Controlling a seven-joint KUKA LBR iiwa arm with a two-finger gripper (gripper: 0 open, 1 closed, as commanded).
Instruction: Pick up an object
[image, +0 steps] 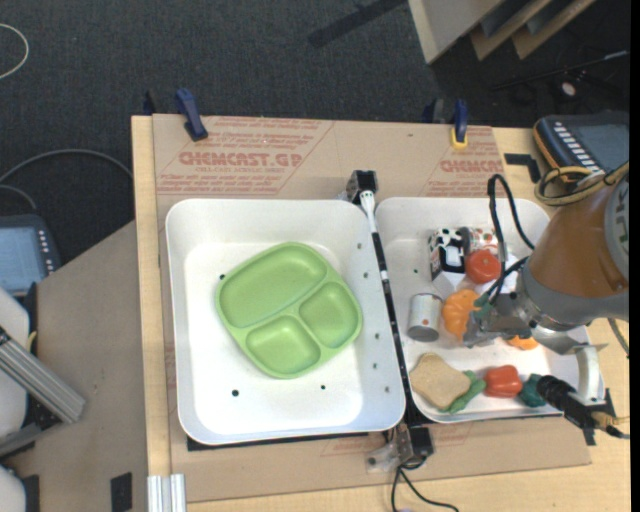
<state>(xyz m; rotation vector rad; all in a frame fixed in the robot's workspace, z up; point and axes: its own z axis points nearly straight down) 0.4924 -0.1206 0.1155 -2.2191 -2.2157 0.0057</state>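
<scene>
The right bin holds several toy foods. My gripper hangs low over the bin's middle, right beside an orange pumpkin-like toy and touching or nearly touching its right side. A red tomato and a black-and-white cow toy lie further back. To the pumpkin's left is a grey can. At the front lie a bread slice, a green pod and a red pepper. Nothing shows as held.
The left bin holds a green divided plate. A black rod runs along the seam between the bins. A small orange piece lies under the wrist. The arm covers the right bin's right side.
</scene>
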